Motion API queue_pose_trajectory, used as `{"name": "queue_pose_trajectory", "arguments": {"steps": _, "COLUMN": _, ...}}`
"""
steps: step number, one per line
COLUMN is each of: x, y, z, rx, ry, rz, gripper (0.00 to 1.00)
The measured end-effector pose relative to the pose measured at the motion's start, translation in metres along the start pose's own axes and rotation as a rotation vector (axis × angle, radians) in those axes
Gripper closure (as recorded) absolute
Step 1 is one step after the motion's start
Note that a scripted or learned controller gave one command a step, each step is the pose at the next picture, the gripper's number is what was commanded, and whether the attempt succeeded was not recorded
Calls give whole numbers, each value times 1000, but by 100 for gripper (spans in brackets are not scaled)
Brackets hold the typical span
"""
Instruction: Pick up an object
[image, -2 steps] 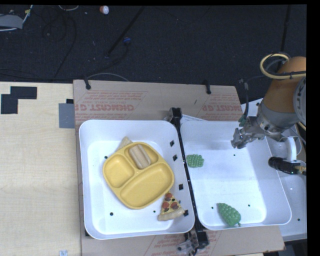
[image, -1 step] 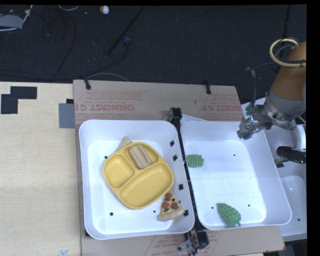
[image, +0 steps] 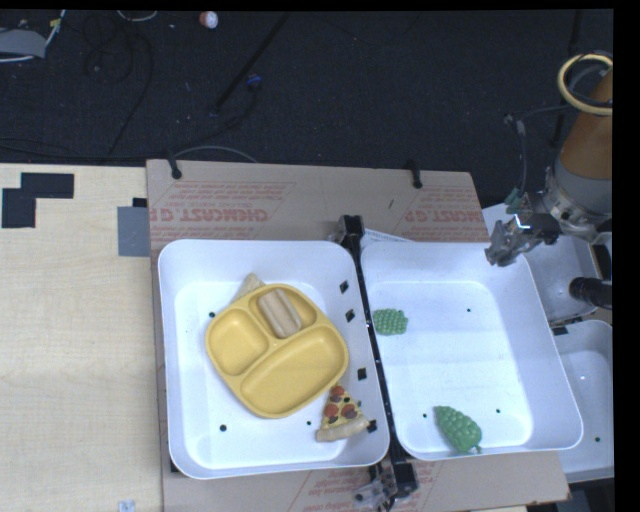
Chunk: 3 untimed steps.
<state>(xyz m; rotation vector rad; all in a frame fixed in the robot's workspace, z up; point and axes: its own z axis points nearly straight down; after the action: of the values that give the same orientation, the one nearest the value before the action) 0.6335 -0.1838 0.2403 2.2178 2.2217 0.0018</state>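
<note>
Two shallow white bins side by side on a cardboard-covered bench: left bin (image: 190, 300), right bin (image: 520, 330). In the left bin, a yellow divided plate (image: 285, 375), tilted diagonally, with a tan hot dog bun (image: 280, 312) resting in its upper small compartment. A pale wedge (image: 248, 285) peeking out from under the plate's upper rim, too hidden to identify. Just beside the plate's lower right edge, a toy pizza slice (image: 340, 415), near the bin's right wall. In the right bin, a small green bumpy piece (image: 389, 322) close to the left wall, and well apart from it a green grape bunch (image: 458, 428) near the front edge. Gripper (image: 503, 248) at the right bin's upper right corner, over the rim, away from every object; nothing visibly between the fingers, jaw state impossible to tell at this angle. Grey arm with orange band (image: 590, 135) entering from the right.
</note>
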Motion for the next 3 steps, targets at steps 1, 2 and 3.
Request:
{"name": "queue_pose_trajectory", "arguments": {"steps": 1, "x": 58, "y": -19, "z": 2, "rx": 6, "ry": 4, "rz": -3, "gripper": 100}}
{"name": "queue_pose_trajectory", "arguments": {"steps": 2, "x": 106, "y": -38, "z": 1, "rx": 7, "ry": 4, "rz": -3, "gripper": 100}}
{"name": "queue_pose_trajectory", "arguments": {"steps": 3, "x": 163, "y": -43, "z": 13, "rx": 7, "ry": 3, "rz": -4, "gripper": 100}}
